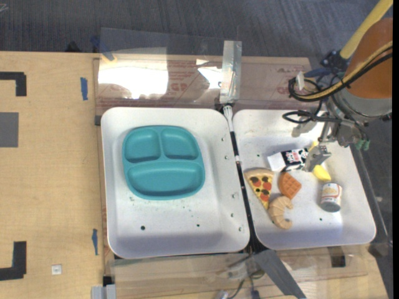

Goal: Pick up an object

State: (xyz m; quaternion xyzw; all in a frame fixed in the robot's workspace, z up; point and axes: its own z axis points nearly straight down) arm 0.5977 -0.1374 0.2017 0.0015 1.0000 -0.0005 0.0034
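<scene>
A robotics lab: two white bins (174,235) sit on a plywood bench (50,167) marked with tape, cabled arm (368,61) entering at two o'clock.

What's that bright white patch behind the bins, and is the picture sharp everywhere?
Camera view: the patch is glare from overhead light on a clear sheet behind the left bin. The teal divided plate and toy pizza slice look fairly crisp; the claw area is cluttered with cables, its details hard to make out.
</scene>
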